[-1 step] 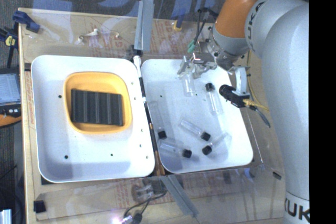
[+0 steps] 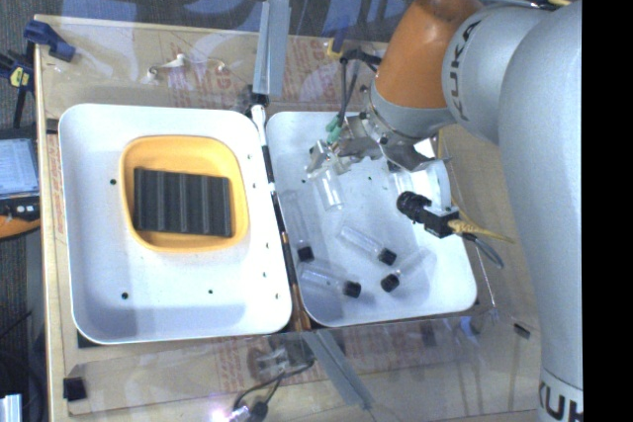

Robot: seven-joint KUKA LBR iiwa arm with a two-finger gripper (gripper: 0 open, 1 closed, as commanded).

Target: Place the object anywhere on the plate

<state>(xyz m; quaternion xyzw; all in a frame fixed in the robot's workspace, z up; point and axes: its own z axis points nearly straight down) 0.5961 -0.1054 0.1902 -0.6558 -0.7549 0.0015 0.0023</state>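
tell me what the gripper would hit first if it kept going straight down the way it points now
Probably the clear vial lying on the floor of the right bin, just below the gripper. Depth is hard to judge from this slanted view, so it might meet the bare bin floor beside the vial instead.

Both bins are white: the left bin (image 2: 89,242) and the right bin (image 2: 450,287). In the left bin, far to the left of the gripper (image 2: 331,156), sits a yellow-orange plate (image 2: 183,158) with a dark grey block (image 2: 184,203) that has black stripes. Just below the gripper lie see-through tubes (image 2: 368,244) with little black caps. The arm (image 2: 534,94) is grey with an orange band (image 2: 425,49). The bench (image 2: 148,64) is light brown.
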